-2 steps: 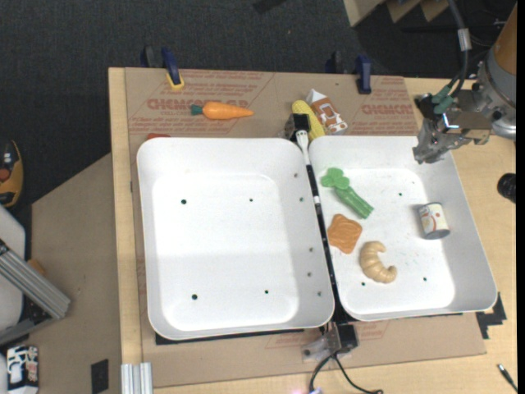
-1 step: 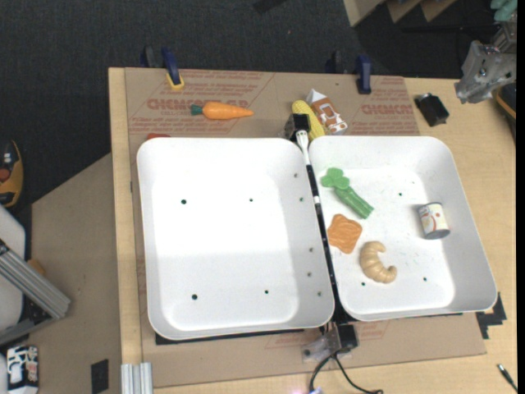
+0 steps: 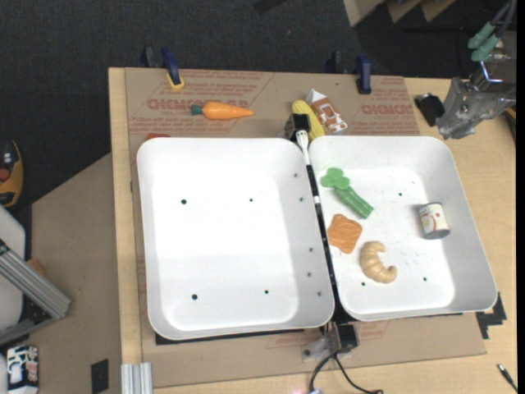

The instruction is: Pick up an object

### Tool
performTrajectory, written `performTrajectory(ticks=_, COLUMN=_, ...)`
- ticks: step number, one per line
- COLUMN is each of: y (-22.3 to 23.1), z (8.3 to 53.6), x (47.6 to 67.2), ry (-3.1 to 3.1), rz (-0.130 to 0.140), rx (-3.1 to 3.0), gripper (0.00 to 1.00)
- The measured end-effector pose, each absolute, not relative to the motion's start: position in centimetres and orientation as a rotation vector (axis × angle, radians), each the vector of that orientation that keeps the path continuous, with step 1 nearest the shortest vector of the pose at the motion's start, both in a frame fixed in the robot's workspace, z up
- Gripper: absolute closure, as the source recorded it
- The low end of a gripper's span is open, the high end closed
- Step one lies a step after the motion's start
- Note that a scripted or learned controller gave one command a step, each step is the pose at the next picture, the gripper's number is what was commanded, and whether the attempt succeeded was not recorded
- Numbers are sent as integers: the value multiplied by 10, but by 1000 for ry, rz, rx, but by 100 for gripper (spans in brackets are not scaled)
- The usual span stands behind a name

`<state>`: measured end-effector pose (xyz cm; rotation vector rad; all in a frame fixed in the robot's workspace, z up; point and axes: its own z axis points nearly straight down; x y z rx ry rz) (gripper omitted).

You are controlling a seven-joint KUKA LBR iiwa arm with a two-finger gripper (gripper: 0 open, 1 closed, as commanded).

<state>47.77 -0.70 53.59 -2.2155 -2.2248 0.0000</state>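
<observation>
The right bin (image 3: 459,290) holds a green toy (image 3: 345,192), an orange square piece (image 3: 344,232), a tan croissant (image 3: 377,263) and a small grey can (image 3: 432,220) lying on its side. My gripper (image 3: 461,115) hangs at the upper right, outside the right bin's far corner and well above and to the right of the can. Nothing shows under it.
The left bin (image 3: 164,302) lies beside the right one. Behind the bins, on the brown board, lie a toy carrot (image 3: 221,111), a yellow corn cob (image 3: 303,113) and a small carton (image 3: 329,116). Blue clamps (image 3: 173,70) hold the board's far edge.
</observation>
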Motion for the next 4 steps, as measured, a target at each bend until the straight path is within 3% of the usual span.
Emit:
performTrajectory(ticks=2, y=78, z=535, x=479, ry=-2227, rz=-1, rx=-2215, gripper=100)
performTrajectory(ticks=3, y=138, z=416, x=478, ry=-2223, rz=18, rx=-2208, gripper=100)
performTrajectory(ticks=4, y=180, z=526, x=479, ry=-2232, rz=-22, rx=-2218, gripper=100)
